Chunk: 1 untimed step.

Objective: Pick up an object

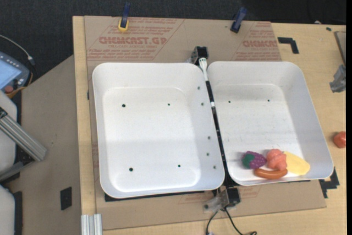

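Purple grapes [254, 159], pink piece [277, 158], yellow piece [297, 164], orange sausage [270, 173] clustered lower right of frame, in right bin [308, 102]; we cannot tell pincer state.

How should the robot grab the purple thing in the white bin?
From above, closing on the purple toy grapes across its near and far sides. Its left side is open too, but the pink toy crowds its right and the orange sausage lies close by.
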### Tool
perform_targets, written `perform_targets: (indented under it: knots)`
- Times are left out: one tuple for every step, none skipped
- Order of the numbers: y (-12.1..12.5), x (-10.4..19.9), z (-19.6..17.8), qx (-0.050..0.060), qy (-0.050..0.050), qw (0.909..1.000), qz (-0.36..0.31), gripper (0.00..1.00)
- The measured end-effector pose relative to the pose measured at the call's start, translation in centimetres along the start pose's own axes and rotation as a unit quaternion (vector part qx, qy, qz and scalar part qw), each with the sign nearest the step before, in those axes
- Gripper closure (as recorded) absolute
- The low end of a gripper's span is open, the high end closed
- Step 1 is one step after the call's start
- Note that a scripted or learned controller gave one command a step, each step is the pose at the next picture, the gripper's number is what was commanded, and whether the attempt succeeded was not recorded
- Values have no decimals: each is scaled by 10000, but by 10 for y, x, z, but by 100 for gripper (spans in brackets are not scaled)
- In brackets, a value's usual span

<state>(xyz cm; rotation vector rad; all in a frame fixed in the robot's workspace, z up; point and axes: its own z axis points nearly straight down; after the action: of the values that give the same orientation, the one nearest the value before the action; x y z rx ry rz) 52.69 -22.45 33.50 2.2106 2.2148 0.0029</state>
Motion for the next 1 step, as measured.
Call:
perform_targets:
  knots:
    - [1, 0, -10, -17, -13, 10000, -4, 100]
